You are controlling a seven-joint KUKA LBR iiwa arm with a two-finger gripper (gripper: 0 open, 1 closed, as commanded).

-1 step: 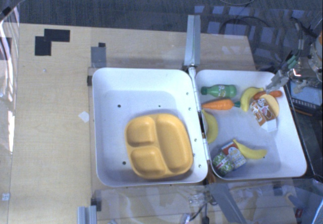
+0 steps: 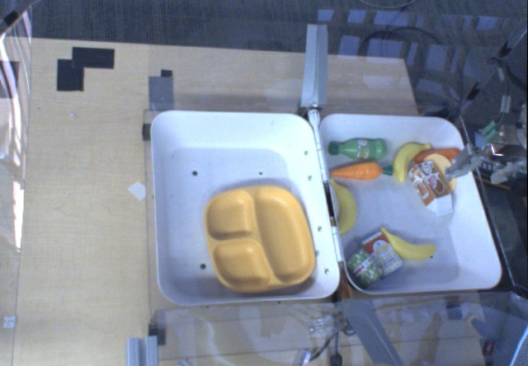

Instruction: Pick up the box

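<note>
A small orange-and-white printed carton box (image 2: 431,183) lies in the right white bin (image 2: 474,261), beside a yellow banana (image 2: 406,160); jaws' state: cannot tell.

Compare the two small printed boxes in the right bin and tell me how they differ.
The orange-and-white box is printed in orange, brown and white; the green box is mostly green with red and white. The orange-and-white box lies near the bin's right wall, up against a banana; the green box lies toward the near rim, with another banana touching it. Both are small cartons lying askew in the same bin.
</note>
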